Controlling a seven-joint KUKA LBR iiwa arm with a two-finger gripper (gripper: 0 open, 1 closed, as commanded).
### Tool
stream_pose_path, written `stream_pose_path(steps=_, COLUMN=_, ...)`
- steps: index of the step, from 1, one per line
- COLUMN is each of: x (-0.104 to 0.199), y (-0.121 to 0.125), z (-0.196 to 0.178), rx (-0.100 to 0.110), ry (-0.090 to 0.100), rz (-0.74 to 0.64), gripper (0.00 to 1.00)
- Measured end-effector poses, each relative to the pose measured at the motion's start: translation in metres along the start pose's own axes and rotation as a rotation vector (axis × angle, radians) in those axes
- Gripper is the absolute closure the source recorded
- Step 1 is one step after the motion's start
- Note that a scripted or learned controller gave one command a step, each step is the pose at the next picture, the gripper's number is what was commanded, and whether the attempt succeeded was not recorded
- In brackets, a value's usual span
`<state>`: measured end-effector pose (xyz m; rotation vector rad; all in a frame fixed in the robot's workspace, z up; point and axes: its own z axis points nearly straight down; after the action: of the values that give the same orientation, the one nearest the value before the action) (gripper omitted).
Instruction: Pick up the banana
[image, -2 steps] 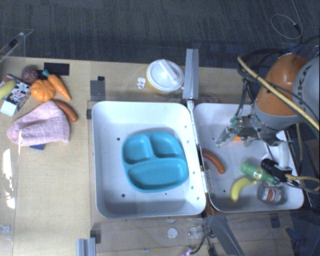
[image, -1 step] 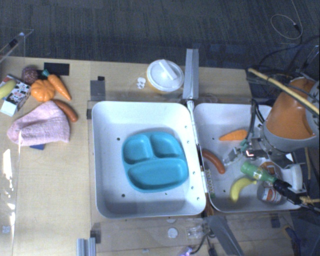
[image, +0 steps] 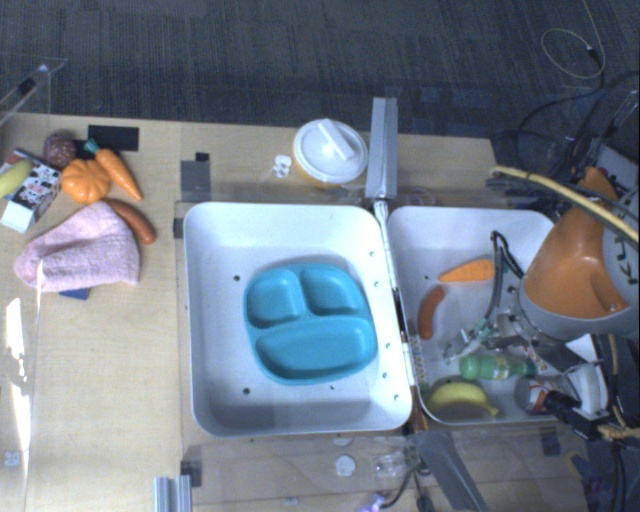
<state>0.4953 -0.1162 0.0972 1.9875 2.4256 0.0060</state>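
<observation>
My grey arm with its orange band (image: 572, 268) reaches into the right white bin (image: 415, 260), and my gripper (image: 478, 342) hangs low over a green plastic bottle (image: 492, 368) lying on its side. Just below the bottle lies the yellow banana (image: 460, 397), against the bin's near wall. An orange carrot (image: 468, 270) and a reddish-brown sausage (image: 429, 311) lie further up. The left white bin (image: 215, 300) holds a blue divided plastic tray (image: 310, 322).

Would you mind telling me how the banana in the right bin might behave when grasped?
The banana looks smooth and curved, so it may slip or pivot. It lies against the right bin's near wall, beside a green bottle, which could get nudged.
</observation>
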Motion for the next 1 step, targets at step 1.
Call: stream_pose_path(steps=1, x=0.0256, y=0.0017, z=0.0067, rx=-0.011, ry=-0.006, rz=0.028, gripper=0.00)
